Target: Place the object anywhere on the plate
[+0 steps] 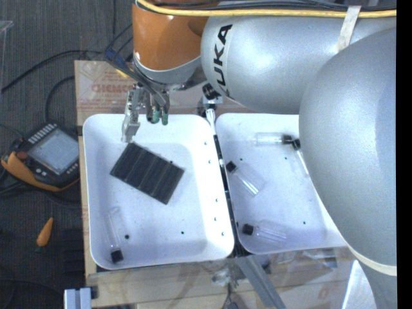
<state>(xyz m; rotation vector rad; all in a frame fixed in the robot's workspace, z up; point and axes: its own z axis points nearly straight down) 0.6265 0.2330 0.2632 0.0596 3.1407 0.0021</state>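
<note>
Arm: grey KUKA arm with its orange band enters from the right and covers much of the upper and right part of the camera view.
Gripper: gripper hangs over the far edge of the left bin, pointing down, just above the far corner of the dark plate.
Gripper state: two fingers stand apart, one pale finger on the left, darker green-tipped ones to its right; open, nothing between them.
Plate: dark ribbed rectangular plate lies flat on the left bin's floor, turned at an angle, in the far-middle part of the bin.
Object, left bin: one clear tube with a black cap lies near the bin's near left corner, well apart from the plate, cap toward the near rim.
Right bin: right bin touches the left bin along the centre line; partly hidden by the arm.
Right bin contents: three clear black-capped tubes; one at the far side, one near the centre wall, one at the near side.
Table: both bins sit on a wooden table.
Surroundings: handheld control pendant with screen lies on the floor left of the table; a small orange item lies nearer, too small to identify.
</note>
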